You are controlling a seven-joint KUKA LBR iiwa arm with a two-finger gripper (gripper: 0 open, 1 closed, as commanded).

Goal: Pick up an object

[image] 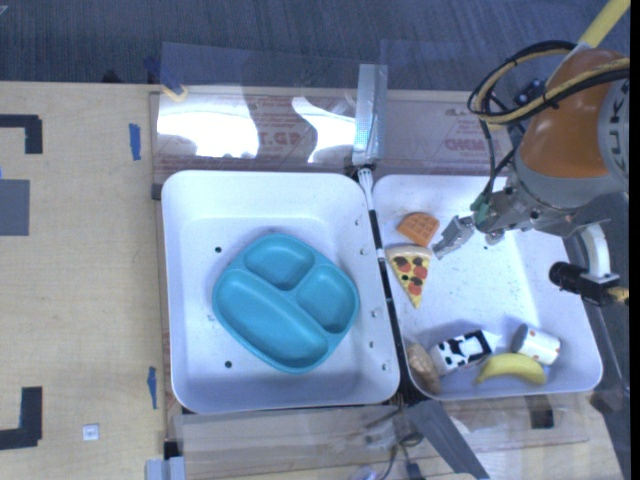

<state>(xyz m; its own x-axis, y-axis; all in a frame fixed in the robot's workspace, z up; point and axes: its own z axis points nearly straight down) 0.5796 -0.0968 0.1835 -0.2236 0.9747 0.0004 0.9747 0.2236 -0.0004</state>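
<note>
Right, two white bins side by side on the bench (pixel 70 268). Left bin (pixel 190 208) has a blue divided plate (pixel 285 301), three compartments, sitting roughly mid-bin, tilted diagonally w/ nothing in its sections.

Right bin (pixel 580 353) holds the small stuff: an orange waffle-like piece (pixel 418 228) near the top-left corner, a pizza slice toy (pixel 410 274) just below it against the left wall, a black-and-white cow-print item (pixel 464 350) at the bottom, a brownish lump (pixel 424 365) beside that at the bottom-left corner, a yellow banana (pixel 512 369) along the front wall, and a small white cup-like thing (pixel 538 343) touching or just above the banana's right end.

Arm (pixel 565 138) comes in from the right, orange band visible, w/ the end effector (pixel 452 238) over the right bin's upper part. Its tip sits just right of the waffle piece and above-right of the pizza slice; near both, but can't tell if touching. Nothing seen between the fingers; open vs closed — cannot tell at this res. Cow-print item, banana and cup lie well apart from the tip, toward the bin's front.
</note>
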